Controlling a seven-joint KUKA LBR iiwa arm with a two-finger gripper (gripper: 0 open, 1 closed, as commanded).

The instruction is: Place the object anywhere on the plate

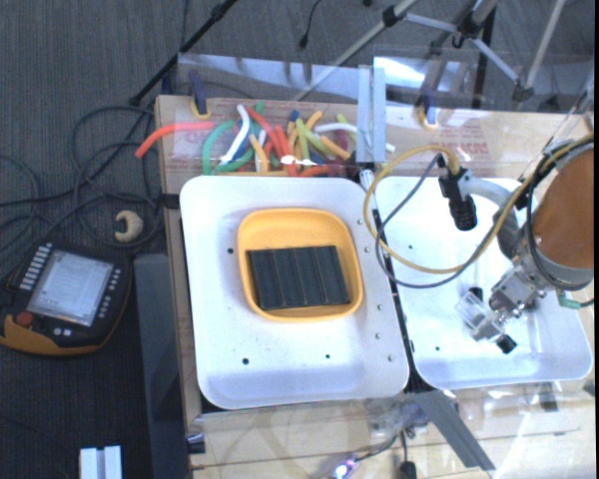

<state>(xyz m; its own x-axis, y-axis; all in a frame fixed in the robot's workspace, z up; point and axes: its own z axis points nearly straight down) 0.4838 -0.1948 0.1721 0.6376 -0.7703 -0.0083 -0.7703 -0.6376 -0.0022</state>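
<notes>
We see two shallow white bins side by side on the tabletop (280,437). The left bin (220,357) carries a yellow plate (248,238), squarish with rounded corners, sitting roughly at the bin's centre. On the plate lies a dark ribbed rectangular object (298,277), flat, covering most of the plate's floor and resting wholly within its raised rim.

The arm (569,218) enters from the right, its orange band visible, and reaches over the right bin (429,357). The gripper (487,319) hangs low over that bin's floor, well apart from the plate. We cannot tell whether its fingers are apart or together; the view is too blurred there. A yellow cable (409,183) loops across the right bin.

Behind the bins we note a heap of coloured tubes (270,140). A teach pendant (65,295) lies on the dark floor to the left
</notes>
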